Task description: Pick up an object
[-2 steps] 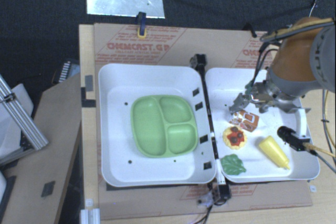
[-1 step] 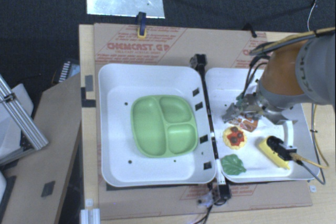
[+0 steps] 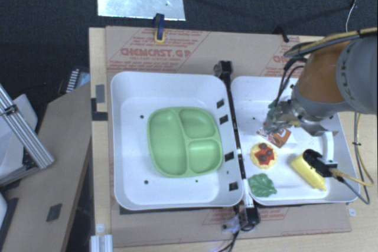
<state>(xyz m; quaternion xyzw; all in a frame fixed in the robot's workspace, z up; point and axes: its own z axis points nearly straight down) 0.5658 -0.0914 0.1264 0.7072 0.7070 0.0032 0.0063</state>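
My gripper (image 3: 274, 126) hangs low over the right bin (image 3: 248, 97), just above a small orange-brown and white packet (image 3: 280, 137) that lies under its tip. A round yellow toy with red spots (image 3: 263, 155) sits just below and to the left of that. A yellow banana-like piece (image 3: 308, 172) lies at the bin's lower right. A green leafy toy (image 3: 261, 185) rests at the bin's front edge. The arm covers the bin's upper right part.
The left bin (image 3: 127, 144) holds a green divided plate (image 3: 183, 141). A black divider with clips (image 3: 230, 121) runs between the two bins. Both bins stand on a cardboard sheet (image 3: 153, 50).
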